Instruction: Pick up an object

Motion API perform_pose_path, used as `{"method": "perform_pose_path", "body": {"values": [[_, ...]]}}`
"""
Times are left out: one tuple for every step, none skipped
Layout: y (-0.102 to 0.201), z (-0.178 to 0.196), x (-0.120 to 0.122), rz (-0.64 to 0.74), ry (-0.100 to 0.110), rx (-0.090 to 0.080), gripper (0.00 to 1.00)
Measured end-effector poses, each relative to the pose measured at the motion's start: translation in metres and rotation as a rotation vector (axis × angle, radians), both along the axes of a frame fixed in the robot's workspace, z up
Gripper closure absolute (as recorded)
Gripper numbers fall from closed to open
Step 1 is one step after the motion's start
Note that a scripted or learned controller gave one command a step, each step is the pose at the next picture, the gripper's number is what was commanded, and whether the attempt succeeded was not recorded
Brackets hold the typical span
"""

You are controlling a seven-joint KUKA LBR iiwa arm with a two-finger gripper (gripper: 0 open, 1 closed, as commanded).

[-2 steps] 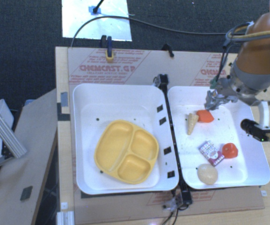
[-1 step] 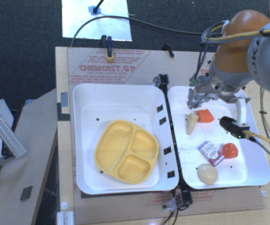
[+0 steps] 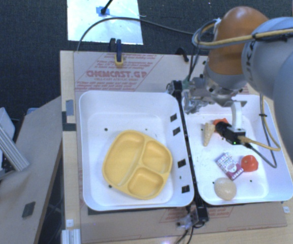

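My gripper (image 3: pixel 193 104) hangs over the far left part of the right bin (image 3: pixel 281 184), close to the divider between the bins. Just in front of it lies a pale cone (image 3: pixel 207 133), with a small orange piece (image 3: pixel 220 121) beside it. Farther toward the front are a red and white packet (image 3: pixel 229 165), a red tomato-like ball (image 3: pixel 249 162) and a cream egg-shaped lump (image 3: pixel 225 188). Nothing shows between the gripper's tips, which are hidden among the wrist parts.
A yellow divided plate (image 3: pixel 137 163) lies in the left bin (image 3: pixel 93 136). Black clips (image 3: pixel 179 131) line the rims where the bins meet. The grey arm with its orange band (image 3: pixel 237 32) covers the right bin's far right corner.
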State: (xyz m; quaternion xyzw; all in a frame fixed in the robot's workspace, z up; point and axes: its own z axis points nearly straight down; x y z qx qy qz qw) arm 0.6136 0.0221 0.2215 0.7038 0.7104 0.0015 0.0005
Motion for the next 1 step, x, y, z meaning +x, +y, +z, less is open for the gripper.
{"method": "perform_pose_path", "body": {"values": [[0.0569,-0.0074,0.0152,-0.001,0.0,0.0,1.0]]}}
